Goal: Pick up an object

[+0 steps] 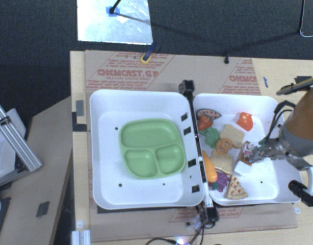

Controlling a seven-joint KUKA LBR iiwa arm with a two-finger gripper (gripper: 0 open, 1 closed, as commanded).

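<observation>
The right bin [263, 188] holds several toy foods: a watermelon slice [208, 115], a red-orange piece [244, 120], a bread slice [231, 133], a pretzel [223, 146], green broccoli [211, 136], an orange carrot [210, 168], purple grapes [222, 179] and a pizza wedge [236, 188]. My gripper [250, 153] reaches in from the right and hangs low over the middle of this bin, just right of the bread and pretzel. A small white and red piece [244, 158] lies right at its tips; whether it is touched is unclear.
The left bin [105, 188] carries a green divided plate [150, 148]. A black hinge strip [193, 142] runs between the bins. The arm's orange and grey wrist [304, 124] overhangs the right bin's right rim. Cardboard lies under both bins.
</observation>
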